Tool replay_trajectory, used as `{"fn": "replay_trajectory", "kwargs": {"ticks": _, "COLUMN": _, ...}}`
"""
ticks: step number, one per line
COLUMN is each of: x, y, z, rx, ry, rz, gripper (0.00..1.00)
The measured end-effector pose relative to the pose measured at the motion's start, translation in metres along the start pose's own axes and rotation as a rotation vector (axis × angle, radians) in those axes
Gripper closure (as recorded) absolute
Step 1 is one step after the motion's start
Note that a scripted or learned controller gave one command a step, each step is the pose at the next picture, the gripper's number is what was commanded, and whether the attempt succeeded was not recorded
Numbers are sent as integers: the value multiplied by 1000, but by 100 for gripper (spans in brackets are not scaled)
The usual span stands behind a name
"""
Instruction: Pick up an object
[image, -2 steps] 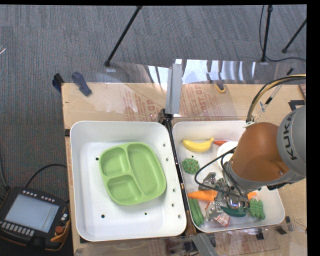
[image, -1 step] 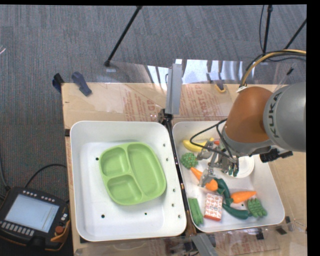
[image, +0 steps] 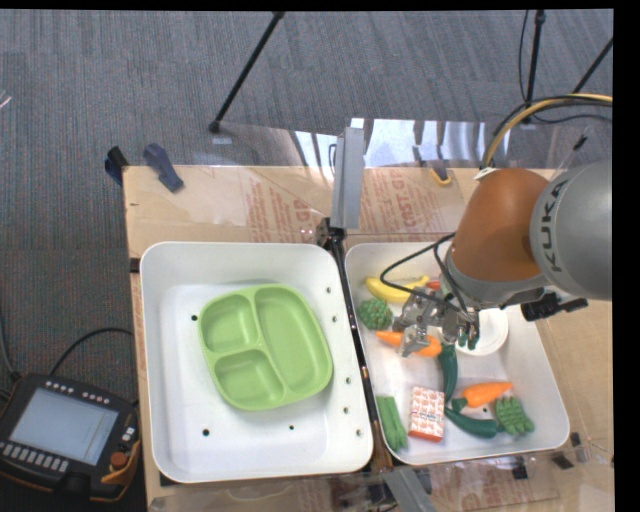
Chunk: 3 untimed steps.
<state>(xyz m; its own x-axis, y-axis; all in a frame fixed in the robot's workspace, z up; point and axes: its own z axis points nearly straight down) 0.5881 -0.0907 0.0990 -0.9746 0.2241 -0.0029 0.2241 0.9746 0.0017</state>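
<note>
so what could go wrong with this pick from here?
1. Clutter: the gripper sits low over an orange carrot, with the broccoli, banana and a dark green vegetable close by; it may pinch two items or knock one aside.
2. The carrot looks thin and rounded, so it could slip out on lifting.
3. The white dish is right beside the fingers and could get bumped.

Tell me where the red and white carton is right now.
The red and white carton lies near the front of the right bin, between the green stick on its left and the dark green cucumber.
</note>
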Motion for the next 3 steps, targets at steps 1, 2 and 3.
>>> {"fn": "replay_trajectory", "kwargs": {"ticks": 1, "x": 4, "y": 33, "z": -143, "rx": -2, "ry": -11, "rz": 170, "gripper": 100}}
{"fn": "replay_trajectory", "kwargs": {"ticks": 2, "x": -1, "y": -18, "z": -57, "rx": 0, "ry": 7, "rz": -250, "gripper": 100}}
{"fn": "replay_trajectory", "kwargs": {"ticks": 3, "x": -32, "y": 9, "z": 11, "rx": 1, "ry": 1, "rz": 72, "gripper": 100}}
